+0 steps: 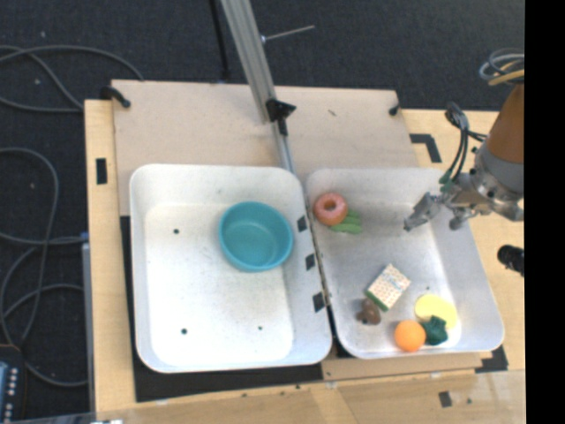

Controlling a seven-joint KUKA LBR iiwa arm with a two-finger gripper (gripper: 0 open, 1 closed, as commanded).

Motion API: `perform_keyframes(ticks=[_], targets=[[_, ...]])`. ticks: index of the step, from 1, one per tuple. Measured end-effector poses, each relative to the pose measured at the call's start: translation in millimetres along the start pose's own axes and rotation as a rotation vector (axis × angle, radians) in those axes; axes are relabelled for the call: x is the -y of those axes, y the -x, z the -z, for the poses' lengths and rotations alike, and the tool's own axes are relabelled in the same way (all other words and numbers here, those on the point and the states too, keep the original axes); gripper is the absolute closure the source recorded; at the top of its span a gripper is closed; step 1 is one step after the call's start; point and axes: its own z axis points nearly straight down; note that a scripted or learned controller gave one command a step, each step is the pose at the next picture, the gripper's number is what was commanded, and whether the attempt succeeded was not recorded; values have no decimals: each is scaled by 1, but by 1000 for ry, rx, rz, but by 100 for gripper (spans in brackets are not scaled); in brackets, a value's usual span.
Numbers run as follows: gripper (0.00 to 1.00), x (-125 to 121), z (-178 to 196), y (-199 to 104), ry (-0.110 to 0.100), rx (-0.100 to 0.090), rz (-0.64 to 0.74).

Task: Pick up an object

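In the right-hand bin (459, 263) lie the candidates for picking: a pink ring-shaped doughnut toy (330, 208) sits near the bin's far left corner, touching a small green piece (350, 224) just to its right, while a second cluster gathers toward the near edge. There a small box with a green-and-white checked face (387, 286) lies tilted, with a dark brown lump (370, 312) just beside its near left corner. Further right, a yellow rounded object (435, 306) rests against a dark green toy (436, 330), and an orange ball (409, 336) sits touching that green toy on its left, close to the bin's near wall. None of these things is between the jaws. The gripper (436, 214) hangs over the far right part of the same bin, well apart from both clusters, its two fingers spread apart with nothing between them; one finger (418, 215) slants out to the left and the other points down toward the bin's right side. Above it the arm (503, 162) enters from the right, its orange band visible at the edge of view. The left-hand bin (177, 325) holds a teal bowl (255, 235), upright, toward its far right portion. Both bins rest side by side on a tan counter (194, 122), from whose far side a metal beam (247, 42) rises.
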Motion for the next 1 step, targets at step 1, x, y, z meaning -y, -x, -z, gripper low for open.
perform_keyframes(ticks=[1], targets=[[0,-5,-51,-7,0,-1,2]])
